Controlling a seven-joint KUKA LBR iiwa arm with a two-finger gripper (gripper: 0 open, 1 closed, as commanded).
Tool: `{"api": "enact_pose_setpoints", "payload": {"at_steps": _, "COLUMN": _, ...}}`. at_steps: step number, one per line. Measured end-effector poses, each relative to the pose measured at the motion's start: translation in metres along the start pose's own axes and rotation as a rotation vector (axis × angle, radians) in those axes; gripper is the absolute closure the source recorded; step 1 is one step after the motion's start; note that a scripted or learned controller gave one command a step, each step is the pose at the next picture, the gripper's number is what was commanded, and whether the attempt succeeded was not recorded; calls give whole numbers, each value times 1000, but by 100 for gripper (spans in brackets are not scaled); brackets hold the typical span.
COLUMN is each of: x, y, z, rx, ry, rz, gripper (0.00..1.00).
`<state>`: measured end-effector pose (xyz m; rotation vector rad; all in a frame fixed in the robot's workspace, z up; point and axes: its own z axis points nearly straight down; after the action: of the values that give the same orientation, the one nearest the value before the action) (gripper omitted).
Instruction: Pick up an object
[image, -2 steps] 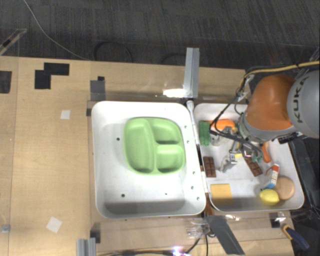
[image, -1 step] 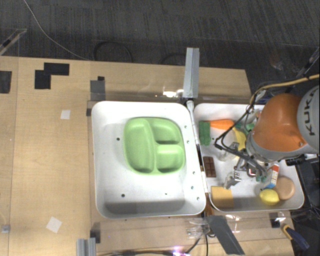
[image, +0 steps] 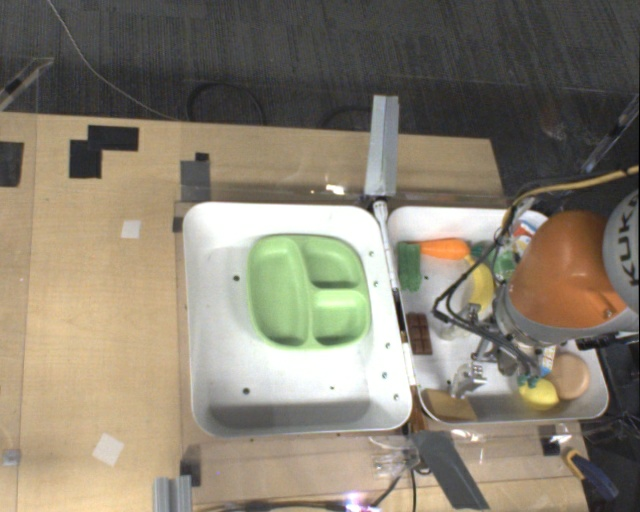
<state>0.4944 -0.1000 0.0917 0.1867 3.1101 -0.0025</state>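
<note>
Figure: Descent into the right bin (image: 598, 405), the grasp not yet made.

My gripper (image: 468, 380) hangs low over the bin's bare floor at 6 o'clock; I cannot tell its finger state. Candidates: brown bar (image: 419, 333) at 10 o'clock, yellow lemon (image: 541, 394) at 3 o'clock. Next comes centring over one. The left bin (image: 215, 300) holds a green tray (image: 305, 290); wooden bench (image: 90, 320), dark carpet (image: 250, 50) beyond.

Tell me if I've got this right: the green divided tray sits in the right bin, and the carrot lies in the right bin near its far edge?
Not quite. The camera view shows the green divided tray in the left bin, not the right one. The carrot does lie in the right bin near its far edge.
</note>
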Motion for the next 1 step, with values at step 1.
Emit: {"api": "enact_pose_setpoints", "payload": {"at_steps": 1, "x": -3, "y": -27, "z": 0, "rx": -1, "ry": 0, "rz": -526, "gripper": 0}}
